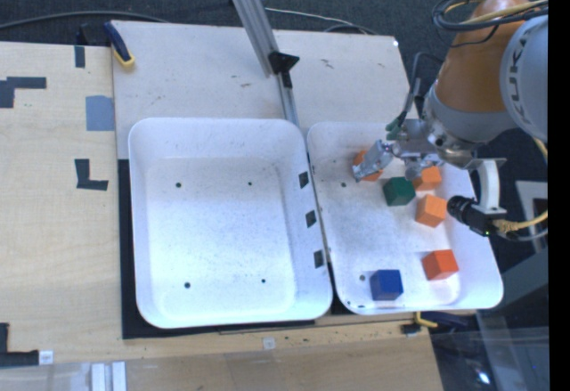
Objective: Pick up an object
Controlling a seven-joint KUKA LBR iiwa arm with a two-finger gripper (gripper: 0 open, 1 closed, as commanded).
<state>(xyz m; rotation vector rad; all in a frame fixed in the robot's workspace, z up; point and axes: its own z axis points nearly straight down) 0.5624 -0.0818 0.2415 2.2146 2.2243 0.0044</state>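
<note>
Counter [53, 229]: one, pale wood-grain board, flat, with grey tape marks.
Bins: two, shallow white plastic, rounded corners, speckled floors. Left bin [147, 291] lies well left of the fingers; right bin [485, 291] sits under them.
Arm [499, 60]: one, smooth grey casing with orange band.
Fingers [372, 166]: metallic, over the right bin's upper part; whether they are released or clenched cannot be told.
Blocks: six cubes. Orange, four: one [363, 158] touching the fingers, three to their right and lower right [431, 209]. Green [399, 192], one, just lower right. Blue [386, 284], one, well below.
</note>
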